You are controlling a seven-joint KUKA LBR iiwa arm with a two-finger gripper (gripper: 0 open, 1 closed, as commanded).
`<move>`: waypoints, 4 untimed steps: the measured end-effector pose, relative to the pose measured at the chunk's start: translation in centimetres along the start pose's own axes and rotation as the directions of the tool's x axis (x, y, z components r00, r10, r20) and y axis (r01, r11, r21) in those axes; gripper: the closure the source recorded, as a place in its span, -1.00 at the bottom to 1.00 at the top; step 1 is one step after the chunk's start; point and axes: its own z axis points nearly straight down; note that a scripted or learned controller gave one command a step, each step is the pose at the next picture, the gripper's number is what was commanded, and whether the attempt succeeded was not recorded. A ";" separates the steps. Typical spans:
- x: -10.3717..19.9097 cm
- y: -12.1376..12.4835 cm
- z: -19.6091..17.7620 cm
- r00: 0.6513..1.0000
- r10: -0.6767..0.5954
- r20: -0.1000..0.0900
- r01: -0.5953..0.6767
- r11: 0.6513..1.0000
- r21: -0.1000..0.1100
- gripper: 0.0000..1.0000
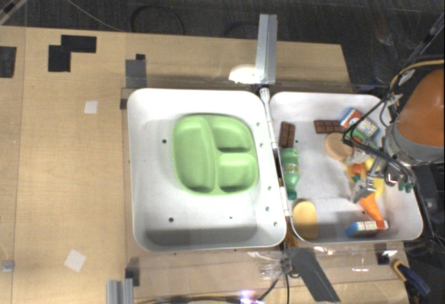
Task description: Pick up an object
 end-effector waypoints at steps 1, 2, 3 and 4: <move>3.9 -0.8 0.5 0.993 0.114 0.012 -0.114 0.994 0.000 -1.00; 3.9 1.7 0.5 0.989 0.145 0.009 -0.145 0.989 0.000 -1.00; 3.4 1.7 -0.9 0.990 0.137 0.026 -0.137 0.991 0.000 1.00; 3.4 1.8 -0.8 0.990 0.136 0.025 -0.136 0.991 0.000 -1.00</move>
